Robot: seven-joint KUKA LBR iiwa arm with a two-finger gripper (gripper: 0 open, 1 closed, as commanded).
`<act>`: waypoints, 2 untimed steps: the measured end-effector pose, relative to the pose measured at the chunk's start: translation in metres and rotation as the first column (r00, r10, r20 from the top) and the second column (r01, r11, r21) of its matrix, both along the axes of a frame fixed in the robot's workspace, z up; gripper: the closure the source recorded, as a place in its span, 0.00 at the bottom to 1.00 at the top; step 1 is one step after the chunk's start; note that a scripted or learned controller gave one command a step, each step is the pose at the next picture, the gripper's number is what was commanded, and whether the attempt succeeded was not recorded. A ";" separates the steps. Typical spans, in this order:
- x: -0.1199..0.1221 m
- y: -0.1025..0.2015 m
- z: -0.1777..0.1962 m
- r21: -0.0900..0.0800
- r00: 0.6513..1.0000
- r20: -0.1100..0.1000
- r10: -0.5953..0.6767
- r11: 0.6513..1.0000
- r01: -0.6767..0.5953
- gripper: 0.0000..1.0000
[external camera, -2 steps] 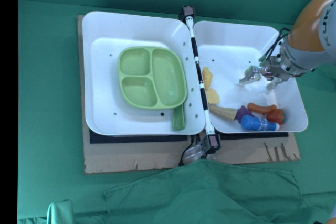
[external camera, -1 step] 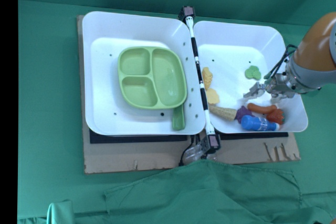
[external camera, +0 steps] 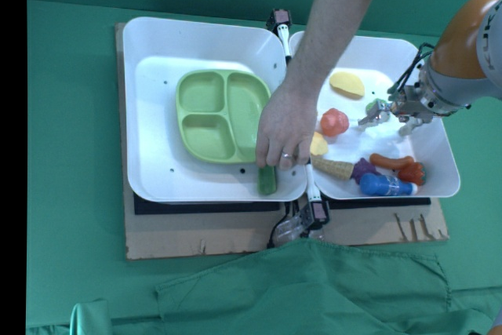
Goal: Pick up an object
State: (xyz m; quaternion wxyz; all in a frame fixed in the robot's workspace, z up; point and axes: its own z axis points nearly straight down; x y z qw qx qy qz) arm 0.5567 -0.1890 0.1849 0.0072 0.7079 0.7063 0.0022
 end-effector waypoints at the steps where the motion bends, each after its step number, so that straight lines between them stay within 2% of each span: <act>1: 0.001 -0.002 0.015 -0.005 1.000 0.012 -0.004 1.000 0.004 1.00; 2: 0.001 -0.002 0.014 -0.004 1.000 0.009 -0.005 1.000 0.005 0.00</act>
